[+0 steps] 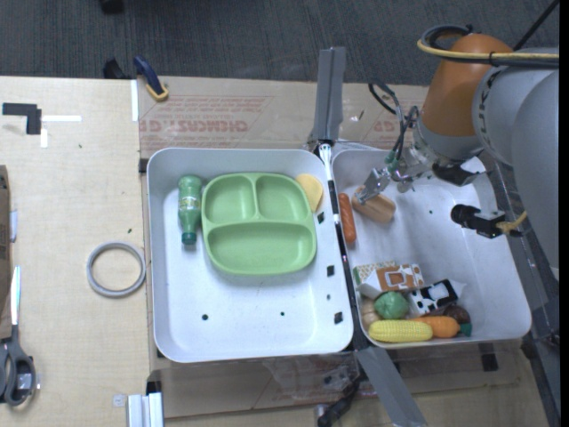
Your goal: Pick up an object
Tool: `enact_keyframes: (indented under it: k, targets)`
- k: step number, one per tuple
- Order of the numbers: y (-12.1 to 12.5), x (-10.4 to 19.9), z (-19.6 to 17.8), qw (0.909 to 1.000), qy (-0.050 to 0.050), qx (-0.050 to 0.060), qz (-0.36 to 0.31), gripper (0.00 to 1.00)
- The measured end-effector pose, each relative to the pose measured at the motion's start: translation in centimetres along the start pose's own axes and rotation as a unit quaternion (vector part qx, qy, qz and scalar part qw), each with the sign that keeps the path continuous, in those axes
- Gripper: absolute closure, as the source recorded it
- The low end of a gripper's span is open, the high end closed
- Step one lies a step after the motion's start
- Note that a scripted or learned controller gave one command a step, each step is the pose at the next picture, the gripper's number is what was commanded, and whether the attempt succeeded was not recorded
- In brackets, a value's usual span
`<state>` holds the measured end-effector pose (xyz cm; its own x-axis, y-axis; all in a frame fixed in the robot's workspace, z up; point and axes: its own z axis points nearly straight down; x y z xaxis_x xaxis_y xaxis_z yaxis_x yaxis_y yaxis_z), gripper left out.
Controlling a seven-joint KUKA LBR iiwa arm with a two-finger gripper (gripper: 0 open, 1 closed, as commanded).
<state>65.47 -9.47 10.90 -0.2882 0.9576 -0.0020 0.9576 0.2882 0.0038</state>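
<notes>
I have the gripper [380, 185] low in the right bin [498, 278], near its back left corner, right over a brown bread-like piece [375, 208]. From this angle I cannot tell how its jaws stand or whether they have hold of anything. The bread piece lies on the bin floor just beside an orange sausage [347, 218] that rests along the left wall.

My worry is the crowding there: closing could nudge the bread against the sausage or the wall, and it may slip out. The other choices, a corn cob [400, 331], a green vegetable [390, 306] and a small carton [394, 278], sit heaped at the front, well apart. The green plate [260, 223] and bottle [188, 207] lie in the left bin [240, 323].
</notes>
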Motion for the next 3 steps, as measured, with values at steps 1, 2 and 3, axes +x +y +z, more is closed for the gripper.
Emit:
enact_keyframes:
  k: [1, 2, 3]
  targets:
    - [0.3, -0.7, 1.6, 0.9998, 0.000, 0.001, 0.020, 0.00]
    - [-2.5, 0.3, 1.7, 0.9987, 0.001, 0.002, 0.051, 0.00]
    - [-2.5, 0.1, 0.8, 0.9986, 0.000, 0.002, 0.052, 1.00]
